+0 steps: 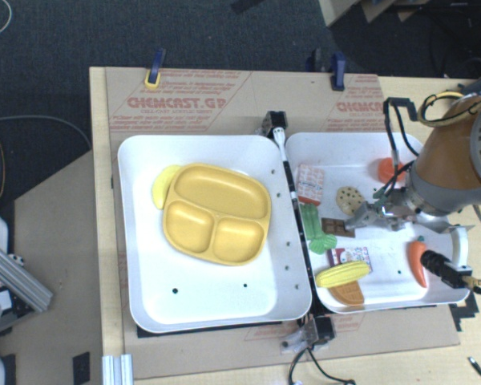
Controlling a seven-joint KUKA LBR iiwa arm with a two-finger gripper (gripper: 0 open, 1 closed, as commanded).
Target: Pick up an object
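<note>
My gripper (365, 217) hangs over the middle of the right bin (401, 145), reaching in from the right under the grey wrist and orange band. Its tip is just right of a brown piece (337, 228) and below a speckled cookie (349, 199). Nearby lie a green toy (313, 224), a pink-and-white packet (351, 256), a yellow corn cob (342, 274) and an orange carrot (418, 261). Nothing can be seen held in the gripper.
The left bin (144, 279) holds a yellow divided plate (216, 212). The right bin also contains a red-and-white packet (310, 181), a red-orange item (386, 168) near the arm and a tan slice (349, 294) at the front rim. A black divider rail (289, 191) runs between the bins.
</note>
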